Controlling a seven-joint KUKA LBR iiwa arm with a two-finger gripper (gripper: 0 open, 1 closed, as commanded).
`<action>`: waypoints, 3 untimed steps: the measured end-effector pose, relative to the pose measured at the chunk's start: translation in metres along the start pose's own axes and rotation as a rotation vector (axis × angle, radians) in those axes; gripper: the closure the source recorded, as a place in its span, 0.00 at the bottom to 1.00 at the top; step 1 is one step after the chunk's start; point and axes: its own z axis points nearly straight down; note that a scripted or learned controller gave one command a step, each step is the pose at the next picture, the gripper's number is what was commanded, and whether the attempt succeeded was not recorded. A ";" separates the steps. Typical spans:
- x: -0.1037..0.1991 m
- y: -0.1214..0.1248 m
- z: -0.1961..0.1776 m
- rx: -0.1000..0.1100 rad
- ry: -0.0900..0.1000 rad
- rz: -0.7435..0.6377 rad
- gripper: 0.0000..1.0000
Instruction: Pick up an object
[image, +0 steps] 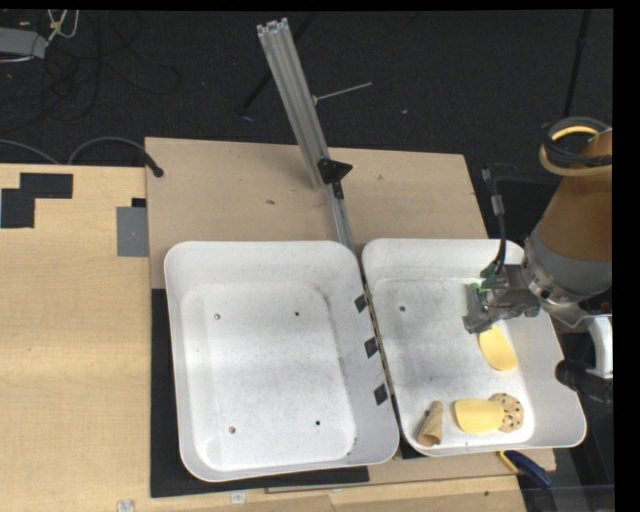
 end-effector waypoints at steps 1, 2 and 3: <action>0.048 0.011 0.014 0.002 0.000 0.002 1.00; 0.095 0.036 0.022 -0.001 -0.002 0.002 1.00; 0.156 0.052 0.023 -0.001 -0.001 0.000 1.00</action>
